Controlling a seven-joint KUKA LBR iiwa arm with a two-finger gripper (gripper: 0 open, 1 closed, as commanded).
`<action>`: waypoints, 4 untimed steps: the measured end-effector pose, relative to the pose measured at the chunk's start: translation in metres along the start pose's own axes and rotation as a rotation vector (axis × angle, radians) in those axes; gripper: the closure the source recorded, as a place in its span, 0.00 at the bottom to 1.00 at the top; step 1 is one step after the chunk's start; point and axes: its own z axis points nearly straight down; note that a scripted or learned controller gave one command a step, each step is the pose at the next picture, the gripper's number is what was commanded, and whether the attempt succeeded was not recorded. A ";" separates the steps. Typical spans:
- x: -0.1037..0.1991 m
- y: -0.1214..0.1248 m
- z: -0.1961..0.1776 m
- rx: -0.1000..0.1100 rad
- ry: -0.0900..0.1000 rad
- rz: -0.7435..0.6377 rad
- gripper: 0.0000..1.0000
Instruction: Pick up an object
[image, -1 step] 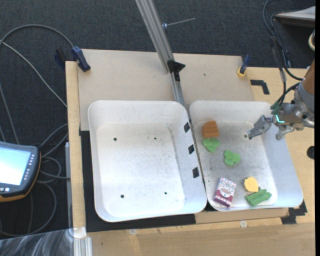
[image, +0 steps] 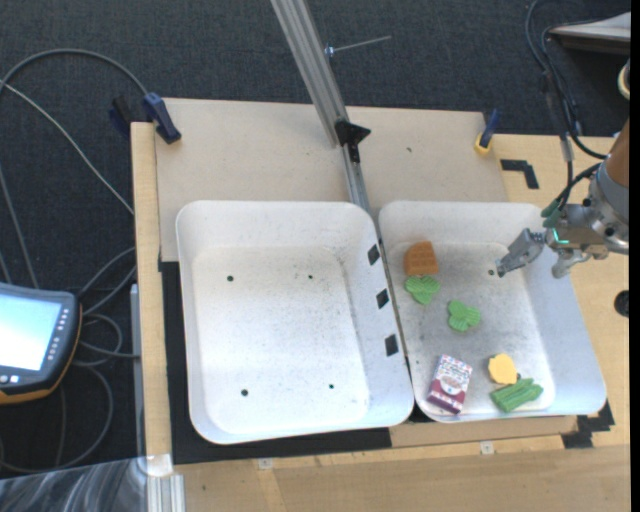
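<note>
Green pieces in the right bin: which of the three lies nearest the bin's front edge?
The long, ridged green piece at the front right corner, beside the yellow piece. The other two green pieces are rounder and sit mid-bin.

Dark carpet floor (image: 70, 20), pale wooden bench (image: 250, 150), trailing cables (image: 60, 60)

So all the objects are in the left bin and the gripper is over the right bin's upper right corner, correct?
Not quite: the camera view shows the objects, such as the orange block and the small box, in the right bin, not the left one. The gripper is over that bin's upper right corner.
</note>
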 end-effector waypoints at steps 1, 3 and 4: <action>0.001 -0.010 0.048 0.005 0.001 0.001 0.00; 0.004 -0.022 0.143 0.007 0.002 0.002 0.00; 0.005 -0.020 0.128 -0.002 0.000 0.000 1.00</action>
